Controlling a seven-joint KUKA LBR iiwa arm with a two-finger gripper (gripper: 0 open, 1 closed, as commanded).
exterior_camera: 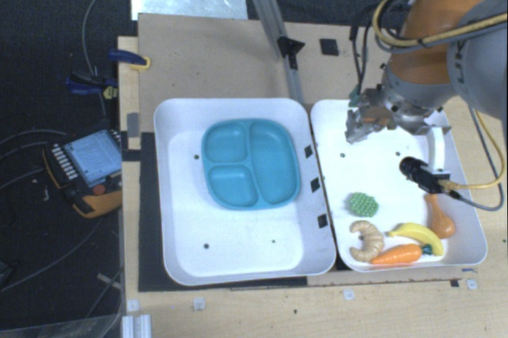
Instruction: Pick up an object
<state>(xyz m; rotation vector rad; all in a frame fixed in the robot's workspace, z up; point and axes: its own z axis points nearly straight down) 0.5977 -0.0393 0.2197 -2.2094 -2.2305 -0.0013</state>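
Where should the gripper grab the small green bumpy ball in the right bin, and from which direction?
Take the small green bumpy ball across its middle, coming straight down from above. It looks round, so any finger direction probably works, and it lies apart from the beige croissant-shaped toy below it, leaving room on its sides. The gripper sits farther up the right white bin.

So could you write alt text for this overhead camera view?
A grey robot arm's end effector hovers over the right white bin, which holds a green ball, croissant, orange carrot and yellow banana. The left white bin holds a blue divided plate.

Blue plate point(251, 163), yellow banana point(417, 233)
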